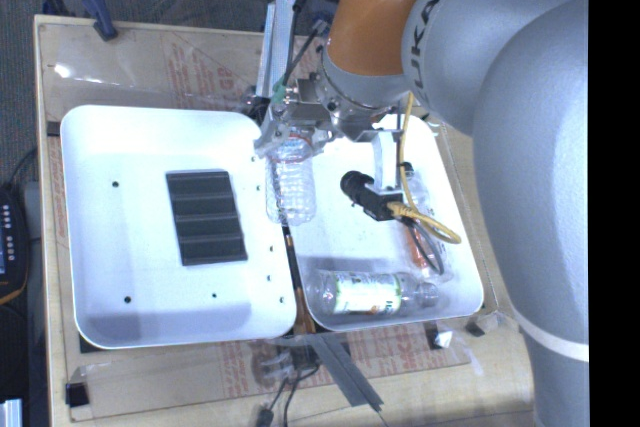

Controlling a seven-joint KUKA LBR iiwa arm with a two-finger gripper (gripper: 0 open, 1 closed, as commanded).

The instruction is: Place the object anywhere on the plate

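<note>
A dark ribbed rectangular plate (205,217) lies flat in the middle of the left white bin (100,145). My gripper (287,133) hangs over the seam between the two bins, shut on the neck of a clear plastic bottle (290,187). The bottle hangs upright below the fingers, just right of the plate's far right corner. The arm's orange band and grey body cover the far right part of the right bin.
In the right bin (460,300), a second clear bottle with a green label (368,293) lies on its side along the front wall. A slim reddish-dark item (427,250) rests near the right wall. The bin walls meet in a raised ridge (290,275).
</note>
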